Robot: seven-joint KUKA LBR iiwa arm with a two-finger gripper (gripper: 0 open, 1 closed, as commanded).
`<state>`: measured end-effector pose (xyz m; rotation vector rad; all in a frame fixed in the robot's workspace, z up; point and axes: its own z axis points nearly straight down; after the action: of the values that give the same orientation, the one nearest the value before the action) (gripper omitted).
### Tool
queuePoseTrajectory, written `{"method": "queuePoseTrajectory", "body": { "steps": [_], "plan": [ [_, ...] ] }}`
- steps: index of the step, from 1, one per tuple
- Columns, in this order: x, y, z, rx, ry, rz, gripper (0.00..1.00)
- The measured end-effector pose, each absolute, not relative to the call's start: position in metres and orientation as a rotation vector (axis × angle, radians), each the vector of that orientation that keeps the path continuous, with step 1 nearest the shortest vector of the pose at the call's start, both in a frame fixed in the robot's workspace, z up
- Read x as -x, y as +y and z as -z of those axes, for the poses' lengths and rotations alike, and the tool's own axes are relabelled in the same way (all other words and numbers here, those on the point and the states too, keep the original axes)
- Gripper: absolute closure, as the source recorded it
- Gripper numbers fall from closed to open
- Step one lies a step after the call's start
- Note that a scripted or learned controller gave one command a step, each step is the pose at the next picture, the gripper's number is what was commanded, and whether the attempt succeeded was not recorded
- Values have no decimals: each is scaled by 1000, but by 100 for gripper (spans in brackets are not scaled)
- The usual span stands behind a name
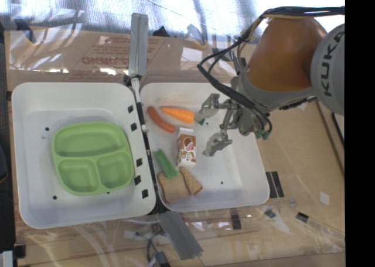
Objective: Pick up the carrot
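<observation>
The carrot (177,114) is orange and tapered, lying near the far left of the right bin (246,172). My gripper (211,125) hangs above that bin, just right of the carrot, with its two fingers spread wide and nothing between them. One fingertip (205,109) sits close to the carrot's right end; the other (215,143) is lower, toward the bin's middle.
A red sausage (160,119) lies just left of the carrot. A small milk carton (186,149), a green stick (166,164) and bread pieces (179,186) lie nearer the front. The left bin (35,160) holds a green divided plate (92,157).
</observation>
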<state>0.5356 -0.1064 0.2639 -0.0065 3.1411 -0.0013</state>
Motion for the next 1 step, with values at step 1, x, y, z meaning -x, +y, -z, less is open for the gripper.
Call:
{"method": "queuePoseTrajectory", "body": {
  "steps": [1],
  "plan": [
    [-593,-95,-192,-247,3135,0,0]
  ]
}}
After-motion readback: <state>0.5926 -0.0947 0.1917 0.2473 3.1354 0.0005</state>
